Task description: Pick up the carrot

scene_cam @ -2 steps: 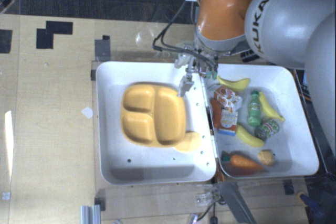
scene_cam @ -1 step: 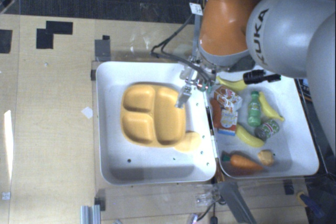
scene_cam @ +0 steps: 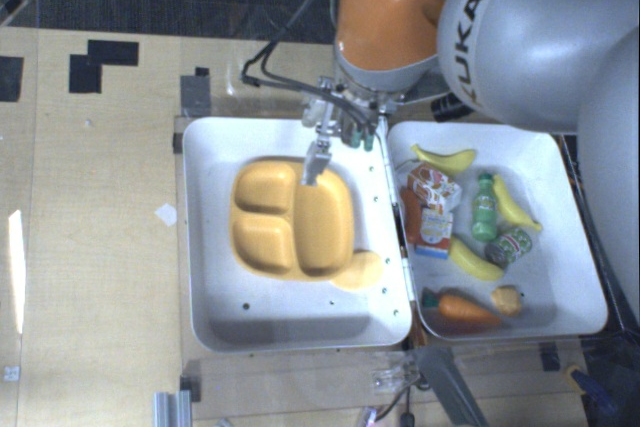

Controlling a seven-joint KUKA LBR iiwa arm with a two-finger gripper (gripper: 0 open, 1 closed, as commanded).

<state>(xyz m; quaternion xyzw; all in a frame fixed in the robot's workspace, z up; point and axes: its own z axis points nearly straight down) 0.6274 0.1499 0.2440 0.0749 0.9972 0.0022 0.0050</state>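
The carrot, orange with a dark green end, lies near the front wall of the right bin. My gripper hangs below the orange wrist band, over the left bin, at the back edge of a yellow divided plate. It is well away from the carrot, to the carrot's left and farther back, and nothing shows in its grasp.
The right bin also holds three bananas, a green bottle, a small can, a red and white carton and a small tan piece beside the carrot. A pale yellow round thing rests by the plate.
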